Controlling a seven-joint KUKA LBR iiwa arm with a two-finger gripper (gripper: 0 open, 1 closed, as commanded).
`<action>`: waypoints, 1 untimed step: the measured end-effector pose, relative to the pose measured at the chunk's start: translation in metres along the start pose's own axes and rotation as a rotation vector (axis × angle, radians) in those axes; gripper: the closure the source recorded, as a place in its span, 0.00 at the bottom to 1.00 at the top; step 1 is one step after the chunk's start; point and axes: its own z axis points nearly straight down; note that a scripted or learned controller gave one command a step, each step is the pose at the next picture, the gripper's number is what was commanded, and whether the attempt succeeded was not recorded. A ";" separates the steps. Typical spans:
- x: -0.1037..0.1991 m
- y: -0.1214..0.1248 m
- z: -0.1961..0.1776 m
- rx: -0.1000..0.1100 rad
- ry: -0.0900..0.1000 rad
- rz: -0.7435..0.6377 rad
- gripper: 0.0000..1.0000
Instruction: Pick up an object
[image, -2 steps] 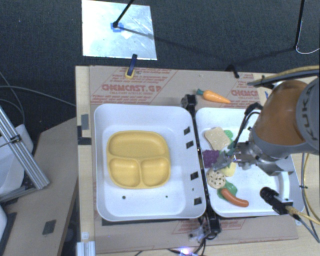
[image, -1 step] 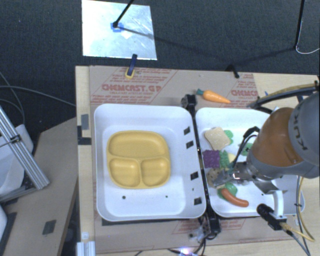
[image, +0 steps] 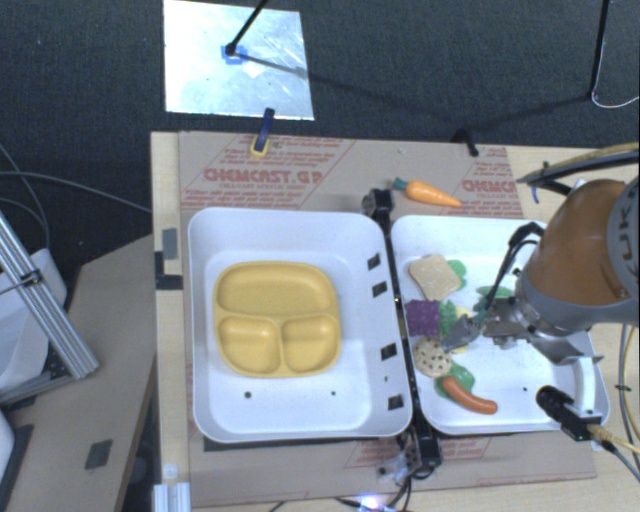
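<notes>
In the camera view the gripper (image: 458, 333) hung low in the right bin (image: 520, 412) among the toy food, just above the cookie (image: 432, 357) beside the purple grapes (image: 422, 317), apparently in the reaching step; whether its fingers stood open or closed could not be told, and the next move called for settling squarely over one piece.

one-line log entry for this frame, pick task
phase: reaching | gripper: low in right bin, over purple toy and cookie | grasp: none visible | left bin: yellow divided tray | carrot: outside bins
</notes>
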 end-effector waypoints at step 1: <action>0.020 0.000 -0.021 0.000 0.001 -0.001 0.00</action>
